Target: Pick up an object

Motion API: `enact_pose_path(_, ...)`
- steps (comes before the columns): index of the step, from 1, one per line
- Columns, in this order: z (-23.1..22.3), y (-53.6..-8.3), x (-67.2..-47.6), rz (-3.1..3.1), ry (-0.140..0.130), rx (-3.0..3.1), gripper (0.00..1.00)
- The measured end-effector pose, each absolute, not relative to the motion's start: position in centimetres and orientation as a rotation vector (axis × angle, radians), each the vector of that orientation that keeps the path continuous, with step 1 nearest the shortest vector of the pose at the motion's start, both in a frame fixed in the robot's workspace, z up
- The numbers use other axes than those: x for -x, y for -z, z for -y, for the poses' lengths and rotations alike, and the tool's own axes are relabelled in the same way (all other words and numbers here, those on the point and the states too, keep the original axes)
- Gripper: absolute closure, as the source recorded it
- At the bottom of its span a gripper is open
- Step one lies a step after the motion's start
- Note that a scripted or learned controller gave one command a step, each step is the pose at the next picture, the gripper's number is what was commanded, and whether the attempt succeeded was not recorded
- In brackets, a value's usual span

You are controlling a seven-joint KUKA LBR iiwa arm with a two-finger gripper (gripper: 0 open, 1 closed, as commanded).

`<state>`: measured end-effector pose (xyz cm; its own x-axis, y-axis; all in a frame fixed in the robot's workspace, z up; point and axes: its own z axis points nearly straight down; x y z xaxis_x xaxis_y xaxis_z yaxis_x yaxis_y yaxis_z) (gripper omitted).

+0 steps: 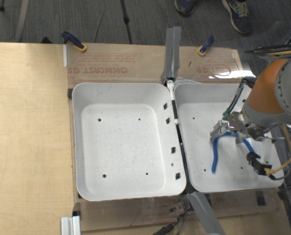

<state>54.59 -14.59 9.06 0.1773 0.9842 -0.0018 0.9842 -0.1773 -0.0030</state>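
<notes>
A long, thin blue object (214, 155) lies in the right bin (199, 106). It runs from the bin floor up in a curve to the gripper. My gripper (229, 134) sits low in the right bin, right at the blue object's upper end. Whether that end is clamped in the gripper cannot be told from this slant. A second short blue piece (247, 146) shows just right of the gripper, beside a black and yellow part (259, 164).
The left bin (79, 131) stands next to the right one, and black clips (175, 121) line the shared rim. The orange-banded arm (268, 89) covers the right bin's right side. Brown cardboard (116, 65) lies behind the bins, a wooden benchtop (28, 131) to the left.
</notes>
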Motion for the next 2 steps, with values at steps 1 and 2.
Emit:
enact_pose_path(1,18.7,-17.3,-52.0,2.110,-0.003,2.328,0.00)
enact_pose_path(2,12.8,-18.3,-50.0,1.998,-0.004,2.422,0.00)
